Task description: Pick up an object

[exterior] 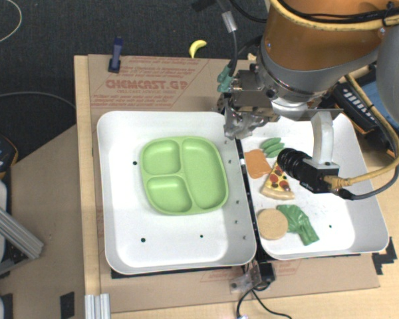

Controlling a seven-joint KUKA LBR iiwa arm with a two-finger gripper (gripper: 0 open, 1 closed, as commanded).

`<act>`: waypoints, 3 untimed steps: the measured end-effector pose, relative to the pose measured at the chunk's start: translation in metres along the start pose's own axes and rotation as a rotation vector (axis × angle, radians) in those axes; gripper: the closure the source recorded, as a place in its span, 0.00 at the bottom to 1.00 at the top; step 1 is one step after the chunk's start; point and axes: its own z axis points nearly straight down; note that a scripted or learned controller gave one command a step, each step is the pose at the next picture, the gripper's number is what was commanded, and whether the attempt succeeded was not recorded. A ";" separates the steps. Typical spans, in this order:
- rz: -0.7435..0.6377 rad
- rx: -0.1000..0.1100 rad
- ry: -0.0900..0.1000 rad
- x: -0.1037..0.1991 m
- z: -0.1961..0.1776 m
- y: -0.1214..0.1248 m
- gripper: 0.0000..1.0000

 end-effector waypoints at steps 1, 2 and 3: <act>0.014 0.001 -0.004 -0.120 -0.009 0.012 1.00; -0.004 0.017 0.000 -0.055 0.085 -0.024 1.00; 0.004 -0.013 0.000 -0.100 -0.059 -0.019 1.00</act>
